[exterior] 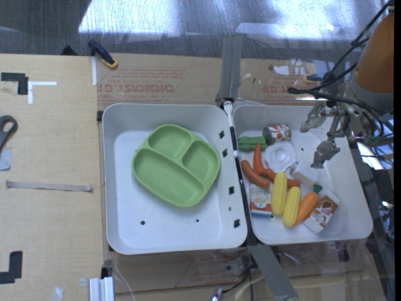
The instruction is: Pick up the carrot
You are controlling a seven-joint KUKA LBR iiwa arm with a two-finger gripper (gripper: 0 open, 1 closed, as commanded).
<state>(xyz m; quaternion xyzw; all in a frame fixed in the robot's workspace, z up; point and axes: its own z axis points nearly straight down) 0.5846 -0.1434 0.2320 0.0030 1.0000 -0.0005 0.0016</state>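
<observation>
Nearest me, I see the carrot [306,207] lying tilted in the right bin [357,224], touching a yellow corn cob [291,205] and just beside a small carton [322,214]. Farther back, my end effector [326,133] hangs above that bin, fingers apart, gripping nothing.

Single fixed camera above the surface [50,155], angled down, moderate distance. Frame spans both white bins [119,231] side by side; arm [376,61] enters at right.
</observation>
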